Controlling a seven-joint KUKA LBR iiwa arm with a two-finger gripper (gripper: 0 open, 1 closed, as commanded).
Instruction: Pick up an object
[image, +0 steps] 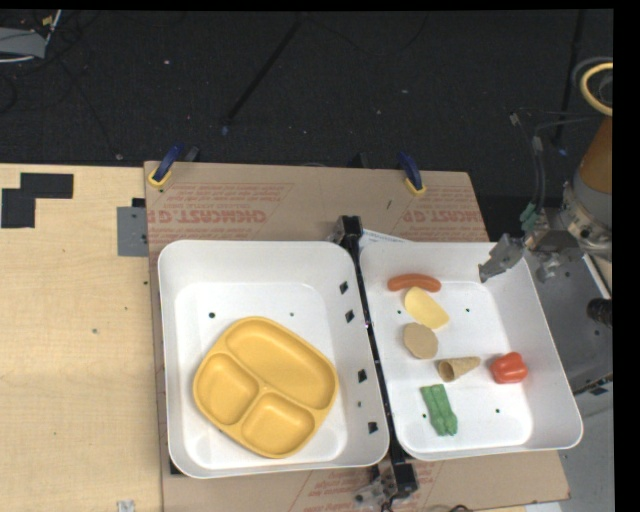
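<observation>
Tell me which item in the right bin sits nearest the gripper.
The orange-red sausage, at the bin's far end; the gripper is over that far corner.

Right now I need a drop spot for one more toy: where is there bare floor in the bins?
Left bin: a bare strip above the yellow tray. Right bin: bare floor below the red pepper, right of the green piece. The crowded part is around the sausage, yellow block, potato and cone.

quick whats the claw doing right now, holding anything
Claw: at the right bin's top right corner, above the toy food; whether it is open or closed cannot be told, and nothing is seen in its grasp.
</observation>
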